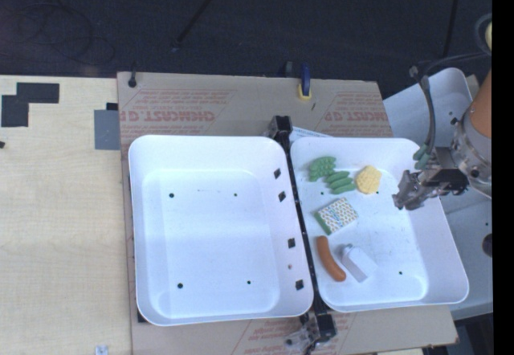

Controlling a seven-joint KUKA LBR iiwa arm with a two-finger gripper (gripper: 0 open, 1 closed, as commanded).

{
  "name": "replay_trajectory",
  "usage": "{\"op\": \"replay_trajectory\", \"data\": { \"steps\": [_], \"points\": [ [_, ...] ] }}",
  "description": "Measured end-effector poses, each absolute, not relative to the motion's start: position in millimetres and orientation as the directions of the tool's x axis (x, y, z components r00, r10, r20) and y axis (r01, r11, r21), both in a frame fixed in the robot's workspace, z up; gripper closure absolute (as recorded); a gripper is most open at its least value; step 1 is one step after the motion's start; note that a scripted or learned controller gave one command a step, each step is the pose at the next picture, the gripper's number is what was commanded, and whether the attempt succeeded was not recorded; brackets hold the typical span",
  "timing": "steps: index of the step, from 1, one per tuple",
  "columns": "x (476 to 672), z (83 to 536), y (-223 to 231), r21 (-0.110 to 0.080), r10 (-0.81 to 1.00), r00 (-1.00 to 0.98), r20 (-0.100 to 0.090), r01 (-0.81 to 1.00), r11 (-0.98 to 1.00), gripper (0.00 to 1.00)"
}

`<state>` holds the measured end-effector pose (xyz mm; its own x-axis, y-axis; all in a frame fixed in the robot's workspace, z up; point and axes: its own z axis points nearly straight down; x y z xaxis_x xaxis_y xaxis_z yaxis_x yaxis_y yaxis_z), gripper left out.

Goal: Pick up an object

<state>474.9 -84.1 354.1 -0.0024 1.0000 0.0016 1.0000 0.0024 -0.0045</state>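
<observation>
Two shallow white bins are seen side by side on a brown board: the left bin (152, 209) in the middle of the frame and the right bin (438, 265) toward the right. Five small objects are gathered in the right bin. A green pea-pod toy (330, 173) is placed in its upper left part, and a yellow corn-like piece (369, 180) is set just beside it to the right. Below these, a green-edged patterned block (336, 215) is laid near the bin's middle. Lower still, an orange sausage-shaped toy (330, 258) is found beside a small grey and white object (354, 262), the two lying close together or touching.

The gripper (411, 193) is seen at the right side of the right bin, to the right of the corn-like piece and apart from it. Nothing is seen between its fingers; whether they are spread or closed cannot be told, since they appear dark and blurred.
</observation>
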Motion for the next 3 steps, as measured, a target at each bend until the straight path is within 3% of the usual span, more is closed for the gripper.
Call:
{"op": "replay_trajectory", "data": {
  "steps": [1, 2, 3],
  "points": [
    [547.2, 331.0, -5.6, -0.002, 1.0, -0.008, 0.001, 1.0, 0.008, 1.0],
    [569.8, 356.4, 36.2, 0.001, 1.0, -0.004, 0.0, 1.0, 0.004, 1.0],
    [537.3, 309.2, 31.8, -0.01, 1.0, 0.0, -0.001, 1.0, 0.0, 1.0]
  ]
}}
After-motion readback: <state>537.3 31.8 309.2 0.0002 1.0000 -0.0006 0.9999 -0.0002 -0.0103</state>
